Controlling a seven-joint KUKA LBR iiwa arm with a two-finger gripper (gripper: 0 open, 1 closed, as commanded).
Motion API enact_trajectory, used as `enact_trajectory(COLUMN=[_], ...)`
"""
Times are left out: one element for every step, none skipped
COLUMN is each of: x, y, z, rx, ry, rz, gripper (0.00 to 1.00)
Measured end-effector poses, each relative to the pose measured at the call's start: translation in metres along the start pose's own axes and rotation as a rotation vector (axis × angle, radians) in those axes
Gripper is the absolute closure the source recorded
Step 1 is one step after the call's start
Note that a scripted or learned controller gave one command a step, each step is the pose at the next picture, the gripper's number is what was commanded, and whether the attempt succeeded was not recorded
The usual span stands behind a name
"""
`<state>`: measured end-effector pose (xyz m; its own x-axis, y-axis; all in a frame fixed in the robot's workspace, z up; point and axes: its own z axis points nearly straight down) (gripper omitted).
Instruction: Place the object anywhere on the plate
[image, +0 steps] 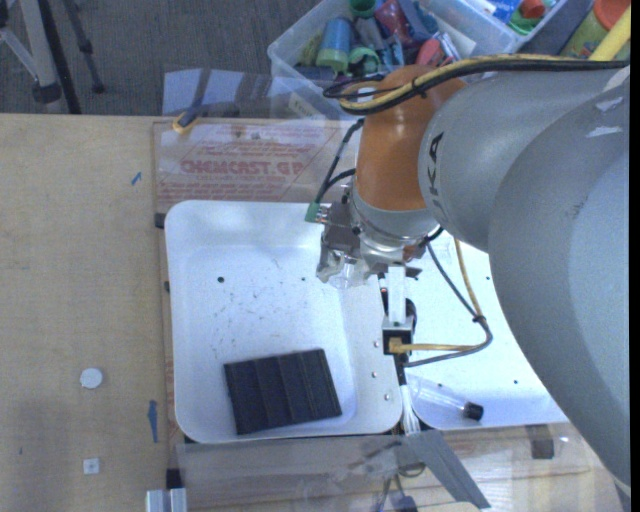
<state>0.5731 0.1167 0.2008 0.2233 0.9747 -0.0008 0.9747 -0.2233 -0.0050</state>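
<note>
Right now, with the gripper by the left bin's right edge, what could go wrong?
1. The gripper sits well away from the dark ribbed slab at the front of the left bin; a release here would likely miss it.
2. The clear black-capped tube lies close to the front rim of the right bin, probably an awkward grasp.

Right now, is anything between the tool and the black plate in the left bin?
Nothing visible. The tool hangs over the left bin's far right part; the black ridged plate lies flat near the bin's front wall, with bare speckled white floor between them.
</note>
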Motion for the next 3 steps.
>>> enact_trajectory(x=[0.061,0.098,0.113], y=[0.013,-0.06,0.012], z=[-0.007,-0.091,-0.024], rx=[-0.006,-0.004,-0.006], ry=[0.0,0.0,0.0], rz=[-0.199,-0.132,-0.177], gripper=[1.0,1.0,1.0])
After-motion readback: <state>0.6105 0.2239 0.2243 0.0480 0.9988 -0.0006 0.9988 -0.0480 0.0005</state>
